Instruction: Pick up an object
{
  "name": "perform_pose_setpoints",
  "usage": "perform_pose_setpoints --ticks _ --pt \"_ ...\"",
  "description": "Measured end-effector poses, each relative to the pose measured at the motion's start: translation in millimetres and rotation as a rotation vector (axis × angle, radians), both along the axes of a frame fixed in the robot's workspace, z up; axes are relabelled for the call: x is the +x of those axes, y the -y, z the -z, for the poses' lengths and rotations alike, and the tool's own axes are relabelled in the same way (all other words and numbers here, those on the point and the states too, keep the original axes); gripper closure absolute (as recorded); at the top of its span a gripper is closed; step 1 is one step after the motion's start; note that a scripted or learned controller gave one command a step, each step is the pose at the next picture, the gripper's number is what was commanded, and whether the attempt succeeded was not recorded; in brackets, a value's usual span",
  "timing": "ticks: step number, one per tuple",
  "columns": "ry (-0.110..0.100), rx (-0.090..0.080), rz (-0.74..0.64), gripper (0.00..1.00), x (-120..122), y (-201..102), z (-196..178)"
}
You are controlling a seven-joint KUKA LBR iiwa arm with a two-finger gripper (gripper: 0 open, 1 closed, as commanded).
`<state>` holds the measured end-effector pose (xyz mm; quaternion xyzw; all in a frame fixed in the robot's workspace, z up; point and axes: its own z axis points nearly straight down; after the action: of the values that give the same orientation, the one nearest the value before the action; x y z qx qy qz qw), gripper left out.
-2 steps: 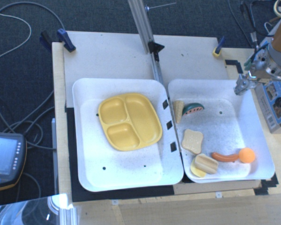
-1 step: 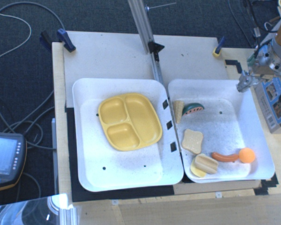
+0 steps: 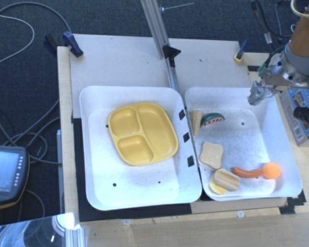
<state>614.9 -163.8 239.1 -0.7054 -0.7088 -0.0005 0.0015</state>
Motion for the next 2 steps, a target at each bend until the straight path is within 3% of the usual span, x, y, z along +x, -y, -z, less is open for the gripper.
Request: perform_pose_setpoints --ticks 2 --pt "-0.003 0.001 -0.001 1.0 -22.3 -103.7 18.1"
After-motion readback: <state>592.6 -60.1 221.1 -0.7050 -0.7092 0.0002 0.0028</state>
